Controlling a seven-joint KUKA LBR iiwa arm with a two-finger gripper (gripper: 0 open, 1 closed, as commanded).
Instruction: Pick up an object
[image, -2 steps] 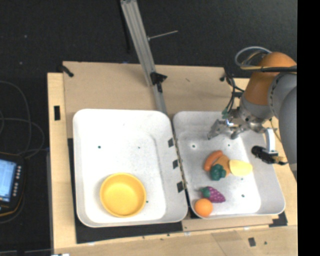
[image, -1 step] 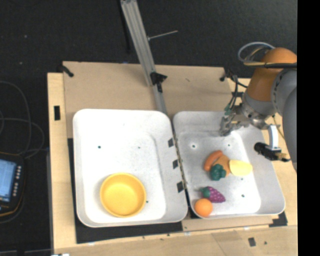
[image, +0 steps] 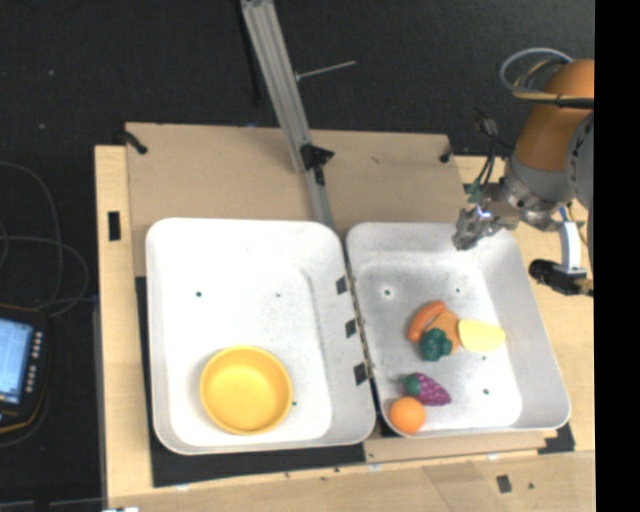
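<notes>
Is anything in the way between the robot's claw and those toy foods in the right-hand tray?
Nothing visible. The gripper hovers at the right bin's far edge, with bare white floor between it and the carrot, the nearest toy.

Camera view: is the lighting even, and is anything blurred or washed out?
Camera view: lighting even, shadows soft; both white bins run bright but keep their speckle; toys such as the orange and the yellow bowl read clearly; overall slightly soft; the pincer is small, its detail lost.
</notes>
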